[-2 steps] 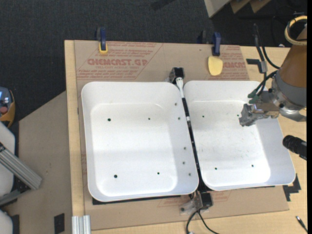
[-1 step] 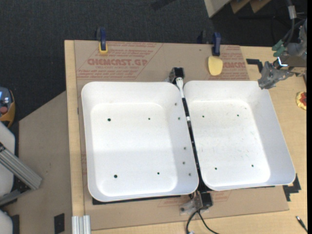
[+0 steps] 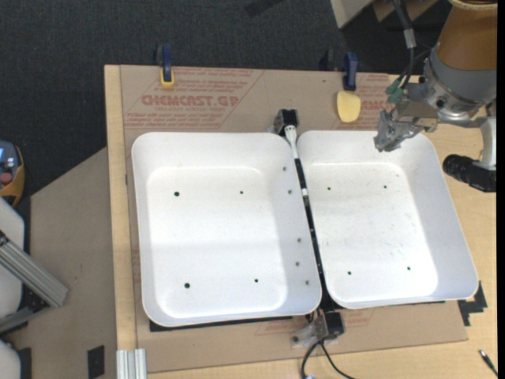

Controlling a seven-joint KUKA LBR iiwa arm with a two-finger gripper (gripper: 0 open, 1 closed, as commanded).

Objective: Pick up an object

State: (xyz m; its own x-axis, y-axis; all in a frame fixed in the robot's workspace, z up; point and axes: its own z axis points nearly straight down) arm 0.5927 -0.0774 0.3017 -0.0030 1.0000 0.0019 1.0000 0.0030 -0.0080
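Observation:
A small pale-yellow object (image 3: pixel 348 106) lies on the brown board just behind the right bin (image 3: pixel 442 212), near its far left corner. My gripper (image 3: pixel 388 139) hangs over the far edge of the right bin, a short way right of the yellow object and apart from it. I see nothing in its grasp. The grey wrist with the orange band (image 3: pixel 469 38) rises to the upper right.
The left bin (image 3: pixel 146 212) sits beside the right one, with a black strip (image 3: pixel 304 204) along the seam between them. Blue clamps (image 3: pixel 165 58) (image 3: pixel 349 63) grip the board's far edge. A black part (image 3: pixel 473 172) juts in at the right.

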